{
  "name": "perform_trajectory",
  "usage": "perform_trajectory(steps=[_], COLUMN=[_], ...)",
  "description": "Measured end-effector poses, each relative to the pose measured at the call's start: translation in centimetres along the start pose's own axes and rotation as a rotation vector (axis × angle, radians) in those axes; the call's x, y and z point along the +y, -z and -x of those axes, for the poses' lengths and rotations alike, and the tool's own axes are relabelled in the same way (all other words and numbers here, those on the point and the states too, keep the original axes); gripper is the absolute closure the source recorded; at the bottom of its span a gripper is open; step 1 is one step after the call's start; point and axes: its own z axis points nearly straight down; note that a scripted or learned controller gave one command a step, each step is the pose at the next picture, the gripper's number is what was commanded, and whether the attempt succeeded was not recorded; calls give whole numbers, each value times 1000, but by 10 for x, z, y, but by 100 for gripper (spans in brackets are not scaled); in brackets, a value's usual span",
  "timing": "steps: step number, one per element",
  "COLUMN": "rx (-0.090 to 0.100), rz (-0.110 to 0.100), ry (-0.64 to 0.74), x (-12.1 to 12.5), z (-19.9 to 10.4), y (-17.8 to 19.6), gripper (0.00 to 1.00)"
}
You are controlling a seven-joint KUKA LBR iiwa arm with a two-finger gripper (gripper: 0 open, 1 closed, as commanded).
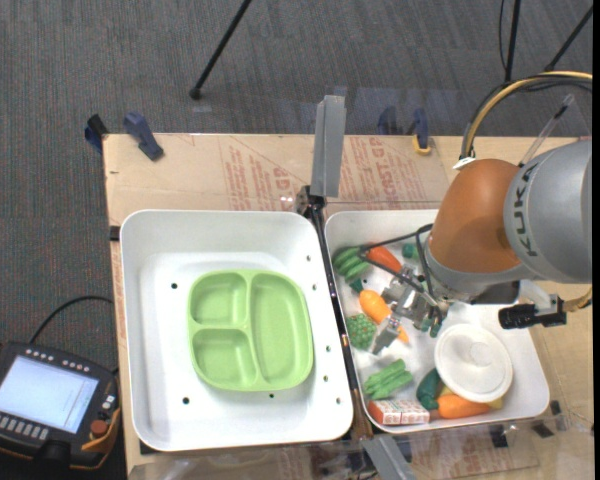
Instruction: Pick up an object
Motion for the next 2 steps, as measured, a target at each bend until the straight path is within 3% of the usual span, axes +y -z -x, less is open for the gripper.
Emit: perform_trajectory(steps=[1,2], rx=[-13,-10], rz=[-3,6], ry=[4,-216], x=[-2,37], z=[4,-22], y=[13,142], gripper=[100,100])
